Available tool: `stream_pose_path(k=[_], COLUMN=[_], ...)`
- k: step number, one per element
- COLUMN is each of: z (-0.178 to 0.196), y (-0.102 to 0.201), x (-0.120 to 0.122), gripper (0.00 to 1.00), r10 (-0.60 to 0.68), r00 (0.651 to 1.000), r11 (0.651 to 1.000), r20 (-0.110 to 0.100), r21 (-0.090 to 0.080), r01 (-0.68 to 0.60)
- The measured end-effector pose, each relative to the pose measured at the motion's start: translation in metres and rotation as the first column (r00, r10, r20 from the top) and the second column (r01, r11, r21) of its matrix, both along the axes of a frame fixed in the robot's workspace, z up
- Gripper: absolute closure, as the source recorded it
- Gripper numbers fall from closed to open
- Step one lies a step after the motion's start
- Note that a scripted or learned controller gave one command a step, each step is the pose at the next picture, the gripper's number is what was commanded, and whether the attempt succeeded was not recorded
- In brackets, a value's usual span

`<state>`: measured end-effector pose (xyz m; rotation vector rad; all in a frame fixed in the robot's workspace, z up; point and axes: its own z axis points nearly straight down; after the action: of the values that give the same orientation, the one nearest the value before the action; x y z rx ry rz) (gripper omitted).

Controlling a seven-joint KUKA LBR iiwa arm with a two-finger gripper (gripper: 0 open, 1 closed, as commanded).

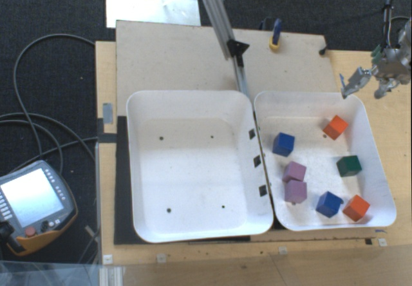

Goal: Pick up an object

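The right bin is crowded: an orange cube at 1 o'clock, a blue cube at 10, two purple blocks touching at 8, a green cube at 3, and a blue cube just beside an orange cube at 5. Open floor lies along its 12 o'clock wall and at its middle, between blue, orange and green
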<state>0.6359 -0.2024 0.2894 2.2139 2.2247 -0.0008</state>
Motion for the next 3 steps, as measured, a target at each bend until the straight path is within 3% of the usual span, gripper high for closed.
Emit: stream_pose_path(k=[1,2,3], z=[-0.170,-0.169,-0.158], y=[-0.012,0.024,0.021], x=[-0.014,0.028,0.027], gripper=[0.00,0.00,1.00], r10=[-0.003,0.004,0.004], r00=[1.000,1.000,1.000], r11=[1.000,1.000,1.000], r20=[-0.007,0.004,0.004], r21=[0.003,0.001,0.000], r01=[0.003,-0.004,-0.004])
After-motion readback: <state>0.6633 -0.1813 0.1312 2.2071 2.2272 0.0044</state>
